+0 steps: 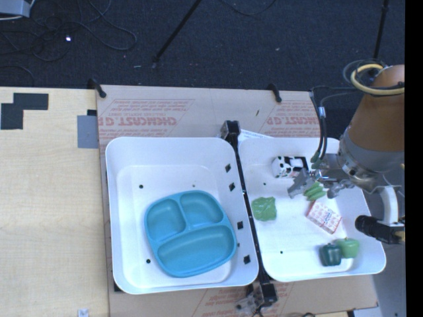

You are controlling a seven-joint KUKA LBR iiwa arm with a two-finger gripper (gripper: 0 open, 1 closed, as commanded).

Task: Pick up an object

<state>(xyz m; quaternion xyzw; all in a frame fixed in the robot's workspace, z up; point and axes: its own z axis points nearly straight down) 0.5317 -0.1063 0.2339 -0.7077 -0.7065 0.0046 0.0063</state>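
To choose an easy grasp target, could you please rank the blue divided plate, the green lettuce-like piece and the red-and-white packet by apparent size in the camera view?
1. Blue divided plate, by far.
2. Red-and-white packet and green lettuce-like piece: too alike to rank.

Light: I see even, bright overhead | Glare: white bins [125, 177] slightly washed out | Shadows: soft, faint | Focus: mildly blurry, grainy throughout

I'm seeing the gripper [316, 189] blurring against a small green thing [314, 192] under it, so I can't tell if the fingers are around it or just above. The arm [377, 127] is running off the right edge and covering the right bin's [291, 273] far corner. The black-and-white object [285, 166] is too small to identify.
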